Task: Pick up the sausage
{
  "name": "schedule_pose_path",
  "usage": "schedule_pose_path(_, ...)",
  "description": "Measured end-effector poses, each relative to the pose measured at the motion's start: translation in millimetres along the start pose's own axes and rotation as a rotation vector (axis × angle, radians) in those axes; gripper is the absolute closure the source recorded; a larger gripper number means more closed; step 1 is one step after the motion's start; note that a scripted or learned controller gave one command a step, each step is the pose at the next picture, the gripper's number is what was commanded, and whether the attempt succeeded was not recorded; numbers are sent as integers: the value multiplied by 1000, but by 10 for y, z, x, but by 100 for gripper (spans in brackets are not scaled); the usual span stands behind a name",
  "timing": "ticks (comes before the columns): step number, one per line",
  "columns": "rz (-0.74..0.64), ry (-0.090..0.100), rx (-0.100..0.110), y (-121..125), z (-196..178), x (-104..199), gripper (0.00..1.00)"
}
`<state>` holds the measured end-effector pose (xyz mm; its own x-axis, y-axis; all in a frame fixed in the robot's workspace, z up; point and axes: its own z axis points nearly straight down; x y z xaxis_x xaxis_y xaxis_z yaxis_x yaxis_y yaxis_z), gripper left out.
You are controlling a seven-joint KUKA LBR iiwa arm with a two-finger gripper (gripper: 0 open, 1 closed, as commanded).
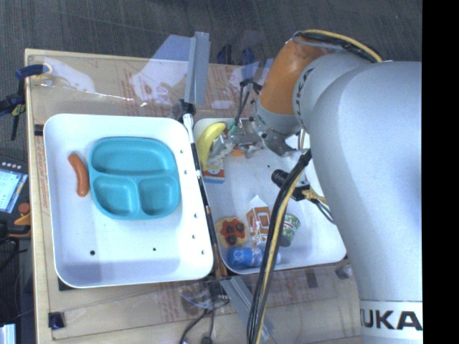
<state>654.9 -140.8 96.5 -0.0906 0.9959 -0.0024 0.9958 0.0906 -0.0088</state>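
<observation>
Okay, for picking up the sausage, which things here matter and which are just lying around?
For the job:
sausage, left bin, pincer

Lying about:
blue divided plate, banana, right bin, blue can, small packets

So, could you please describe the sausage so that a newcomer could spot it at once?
Look in the left white bin, which holds a teal divided plate. Beside the plate's left edge lies the sausage, apart from the plate. It is the bin's only small, orange-red, finger-shaped item.

The grey arm [373, 185] enters from three o'clock, its orange-banded wrist [287, 77] angled toward nine o'clock, gripper [228, 143] low.
</observation>
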Motion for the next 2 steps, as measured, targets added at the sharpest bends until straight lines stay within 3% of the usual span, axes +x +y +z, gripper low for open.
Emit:
schedule_pose_path(1, -27, 3, -4, -42, 1, -590, 0)
schedule_pose_path(2, -34, 3, -2, -36, -99, -573, 100)
